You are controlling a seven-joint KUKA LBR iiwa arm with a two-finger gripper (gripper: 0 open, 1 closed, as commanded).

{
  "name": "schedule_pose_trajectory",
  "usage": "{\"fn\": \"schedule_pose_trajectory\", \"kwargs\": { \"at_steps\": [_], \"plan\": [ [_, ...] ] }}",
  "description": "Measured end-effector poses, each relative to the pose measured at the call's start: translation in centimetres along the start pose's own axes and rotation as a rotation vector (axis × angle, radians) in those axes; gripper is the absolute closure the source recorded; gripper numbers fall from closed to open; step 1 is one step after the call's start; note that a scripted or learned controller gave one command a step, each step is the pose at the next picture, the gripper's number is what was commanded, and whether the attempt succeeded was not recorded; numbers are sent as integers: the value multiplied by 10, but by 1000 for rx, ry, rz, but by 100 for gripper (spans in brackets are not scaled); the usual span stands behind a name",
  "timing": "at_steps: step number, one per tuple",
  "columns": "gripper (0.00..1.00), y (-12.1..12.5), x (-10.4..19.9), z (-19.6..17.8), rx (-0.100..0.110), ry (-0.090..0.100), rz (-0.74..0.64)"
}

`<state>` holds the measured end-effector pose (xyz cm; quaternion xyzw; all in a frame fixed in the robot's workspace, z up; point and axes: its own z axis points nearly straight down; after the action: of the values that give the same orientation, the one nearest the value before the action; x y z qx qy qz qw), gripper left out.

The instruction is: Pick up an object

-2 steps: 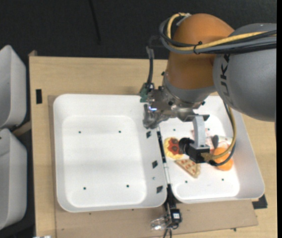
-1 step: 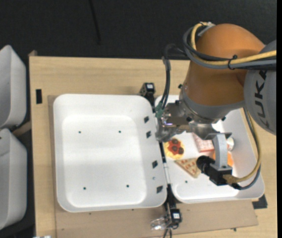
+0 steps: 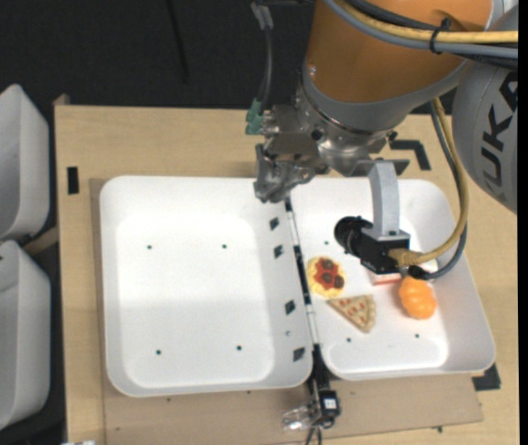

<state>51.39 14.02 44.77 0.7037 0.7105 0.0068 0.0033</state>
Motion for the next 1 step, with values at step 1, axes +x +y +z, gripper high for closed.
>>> {"fn": "schedule_pose_trajectory", "kwargs": {
  "at_steps": [1],
  "plan": [
    [100,-23,66,-104,2,2,0]
  ]
}}
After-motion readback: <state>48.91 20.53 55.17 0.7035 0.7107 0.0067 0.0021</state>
